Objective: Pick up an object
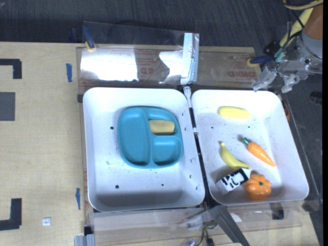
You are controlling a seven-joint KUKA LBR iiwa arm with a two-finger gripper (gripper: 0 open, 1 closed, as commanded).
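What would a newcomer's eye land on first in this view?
Probably the blue divided plate in the left bin, with a tan food piece in its upper right compartment. Next, the right bin's bright toys: a carrot, a banana and an orange pumpkin toward the near corner.

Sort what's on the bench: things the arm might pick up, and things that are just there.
Pickable:
- yellow block, right bin
- banana, right bin
- carrot, right bin
- orange pumpkin, right bin
- black-and-white tag, right bin
- yellow piece, on the blue tray

Just there:
- blue tray, left bin
- left bin
- right bin
- clear plastic sheet behind the bins

The hand is above the right bin's far corner.
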